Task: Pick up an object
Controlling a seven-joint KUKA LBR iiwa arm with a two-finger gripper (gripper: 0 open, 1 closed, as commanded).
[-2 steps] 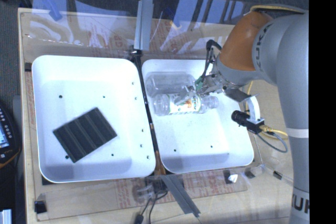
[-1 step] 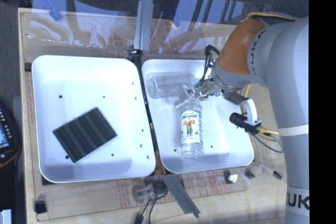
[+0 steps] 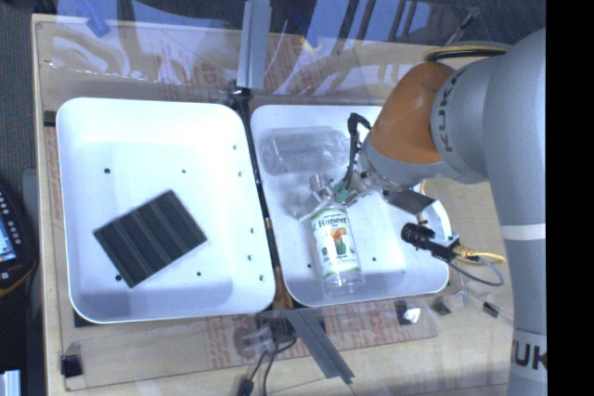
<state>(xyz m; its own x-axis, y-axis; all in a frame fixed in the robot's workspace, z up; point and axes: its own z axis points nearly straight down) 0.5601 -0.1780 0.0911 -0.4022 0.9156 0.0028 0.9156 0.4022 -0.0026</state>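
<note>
A clear plastic bottle (image 3: 336,246) with a white, green and orange label lies in the right bin (image 3: 418,278), its neck pointing toward the back. My gripper (image 3: 327,191) hangs low over the bottle's neck end, reaching down from the orange-banded wrist (image 3: 413,125). A crumpled clear plastic container (image 3: 299,149) rests at the back of the same bin, just behind the gripper. In the left bin (image 3: 83,134) a flat black ribbed panel (image 3: 149,237) lies at a slant near the front.
The grey arm (image 3: 515,134) covers the right bin's right side. A black cable connector (image 3: 422,237) sticks out by the bin's right rim. A metal divider (image 3: 252,42) stands behind the two bins, with a clear screen along the back.
</note>
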